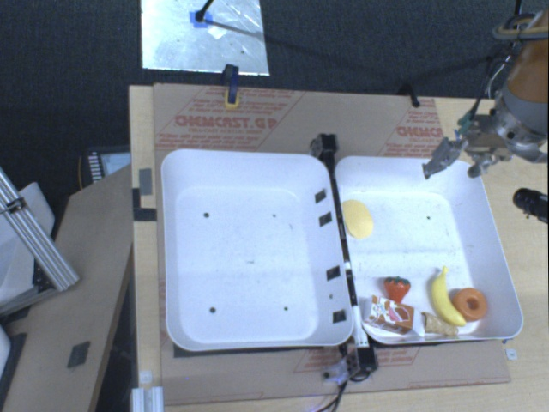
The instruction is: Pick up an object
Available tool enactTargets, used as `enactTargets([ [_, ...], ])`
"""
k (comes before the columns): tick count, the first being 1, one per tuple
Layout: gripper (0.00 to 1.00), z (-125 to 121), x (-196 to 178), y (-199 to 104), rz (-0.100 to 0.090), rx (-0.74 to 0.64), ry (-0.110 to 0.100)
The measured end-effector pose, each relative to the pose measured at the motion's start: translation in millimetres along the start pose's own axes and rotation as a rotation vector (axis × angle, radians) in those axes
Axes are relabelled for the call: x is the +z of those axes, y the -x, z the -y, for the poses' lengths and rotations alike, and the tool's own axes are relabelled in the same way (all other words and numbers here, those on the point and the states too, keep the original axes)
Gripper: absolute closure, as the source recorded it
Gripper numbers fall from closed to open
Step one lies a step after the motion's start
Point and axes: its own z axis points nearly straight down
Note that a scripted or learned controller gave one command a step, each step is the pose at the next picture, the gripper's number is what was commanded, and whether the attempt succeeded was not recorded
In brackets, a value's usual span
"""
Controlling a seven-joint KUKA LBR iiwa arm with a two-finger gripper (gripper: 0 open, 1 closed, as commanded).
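Note:
The right bin [480, 221] holds a pale yellow lemon-like object [358, 219] near its left wall. At its front sit a red strawberry [396, 287], a yellow banana [444, 297], an orange ring-shaped donut [469, 303], a red-and-white packet [390, 315] and a small tan piece [438, 324]. My gripper [455, 161] hangs above the bin's far right corner, well away from all the objects. Its two grey fingers are spread apart with nothing between them.
The left bin [249, 247] lies beside the right one, joined by a black divider with clips [334, 230]. A cardboard sheet [257, 114] lies under both bins. A shiny metal plate [206, 24] sits at the back. An aluminium rail [34, 239] stands at left.

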Motion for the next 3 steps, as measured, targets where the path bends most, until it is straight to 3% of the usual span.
enactTargets([
  [1, 0.0, -42, 191, 15, -0.002, -0.001, -0.007],
  [2, 0.0, 7, 182, 58, 0.0, 0.006, -0.004],
  [3, 1.0, 3, 170, 56, 0.002, 0.001, 0.004],
])
